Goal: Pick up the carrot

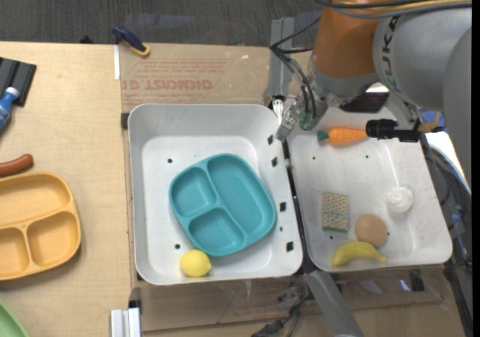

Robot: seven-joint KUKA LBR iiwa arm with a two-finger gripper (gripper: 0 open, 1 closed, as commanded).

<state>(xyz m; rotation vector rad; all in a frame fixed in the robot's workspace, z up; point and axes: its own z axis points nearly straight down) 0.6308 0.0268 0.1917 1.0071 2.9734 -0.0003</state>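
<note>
So the carrot [346,136] is lying on its side at the far end of the right bin [420,253], greens end pointing toward the divider between the two bins, and the gripper [295,119] sits just beside the carrot on that side, right over the divider rim. Honestly can't tell how the claw is set, it's too small and cluttered with cabling to read, and nothing looks pinched in it. My guess is the carrot lies flat like that so it can be grabbed across its narrow width from above. The rest of the bin stuff is well apart from the carrot at the near end: sponge [334,212], egg [370,230], banana [357,254], so nothing crowds the grab
</note>
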